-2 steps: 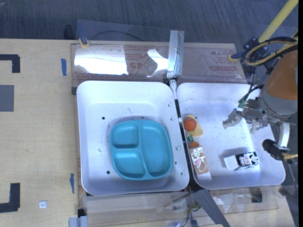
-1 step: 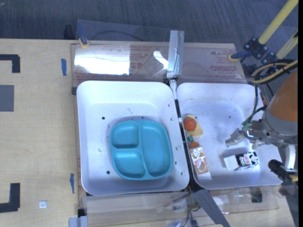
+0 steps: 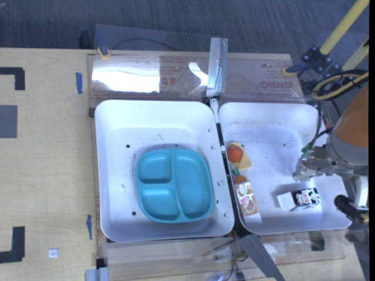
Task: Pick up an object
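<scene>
In the right bin (image 3: 269, 122), a small white box with a black-and-white cow print (image 3: 299, 199) lies near the front right. An orange ball on a yellow piece (image 3: 236, 155) sits against the bin's left wall. Just in front of the ball lies a small carton with a brown and orange picture (image 3: 247, 199). My gripper (image 3: 306, 170) hangs over the right side of this bin, just behind the cow-print box and a little above it. Nothing shows in its grasp.
The left bin (image 3: 117, 127) holds a teal divided plate (image 3: 174, 184). A clear plastic sheet (image 3: 176, 75) and a metal upright (image 3: 217, 63) stand behind the bins. Yellow and black cables (image 3: 331, 81) run at the back right, near the arm (image 3: 354, 127).
</scene>
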`<act>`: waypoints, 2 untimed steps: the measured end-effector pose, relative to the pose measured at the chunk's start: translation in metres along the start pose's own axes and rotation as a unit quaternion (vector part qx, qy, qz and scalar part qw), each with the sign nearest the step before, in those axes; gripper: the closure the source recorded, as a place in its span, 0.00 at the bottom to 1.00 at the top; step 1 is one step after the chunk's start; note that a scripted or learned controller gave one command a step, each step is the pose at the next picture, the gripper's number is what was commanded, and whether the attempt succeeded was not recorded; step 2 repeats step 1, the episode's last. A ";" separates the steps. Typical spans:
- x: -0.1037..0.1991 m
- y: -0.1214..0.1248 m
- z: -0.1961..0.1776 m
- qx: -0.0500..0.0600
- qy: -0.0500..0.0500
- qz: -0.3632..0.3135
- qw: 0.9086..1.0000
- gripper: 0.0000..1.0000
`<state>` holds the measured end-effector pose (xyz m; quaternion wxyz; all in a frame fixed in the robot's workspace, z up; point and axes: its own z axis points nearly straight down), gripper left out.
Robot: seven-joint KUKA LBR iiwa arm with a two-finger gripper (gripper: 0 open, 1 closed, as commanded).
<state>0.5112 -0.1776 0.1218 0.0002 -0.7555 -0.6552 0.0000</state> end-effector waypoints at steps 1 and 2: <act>-0.004 -0.030 -0.107 -0.004 -0.001 -0.022 1.000 1.00; -0.004 -0.030 -0.107 -0.004 -0.001 -0.022 1.000 1.00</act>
